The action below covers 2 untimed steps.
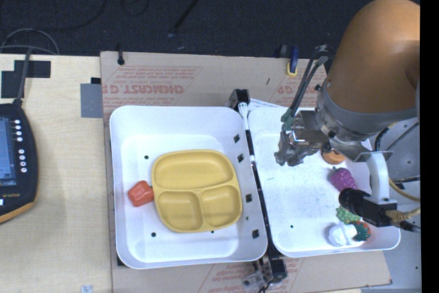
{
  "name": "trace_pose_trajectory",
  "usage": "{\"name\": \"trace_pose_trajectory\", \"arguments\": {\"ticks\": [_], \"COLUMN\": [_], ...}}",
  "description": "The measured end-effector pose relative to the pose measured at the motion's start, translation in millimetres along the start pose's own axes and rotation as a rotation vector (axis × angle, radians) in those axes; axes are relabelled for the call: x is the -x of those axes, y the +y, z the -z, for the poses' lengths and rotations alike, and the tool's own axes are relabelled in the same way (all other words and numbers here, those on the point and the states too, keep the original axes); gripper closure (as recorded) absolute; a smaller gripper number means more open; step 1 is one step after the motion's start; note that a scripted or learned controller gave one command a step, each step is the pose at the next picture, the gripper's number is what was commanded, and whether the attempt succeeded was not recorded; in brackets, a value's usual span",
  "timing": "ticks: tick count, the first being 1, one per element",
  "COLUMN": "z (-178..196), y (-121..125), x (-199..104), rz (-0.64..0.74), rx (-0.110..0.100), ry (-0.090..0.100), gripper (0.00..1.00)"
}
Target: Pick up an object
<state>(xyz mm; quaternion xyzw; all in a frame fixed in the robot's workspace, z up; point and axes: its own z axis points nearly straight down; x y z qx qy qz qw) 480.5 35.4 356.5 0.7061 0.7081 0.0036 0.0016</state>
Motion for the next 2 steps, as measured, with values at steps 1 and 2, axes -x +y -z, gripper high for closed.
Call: {"name": "trace_pose_trajectory", "arguments": {"ticks": [1,2], "z": [68,56], "y": [-4,-4], "x": [-4,-66], "rz": [-0.003,0.002], "rx": [-0.002,-0.012], "ry": [-0.002,-0.002], "gripper": [1.00,1.00]}}
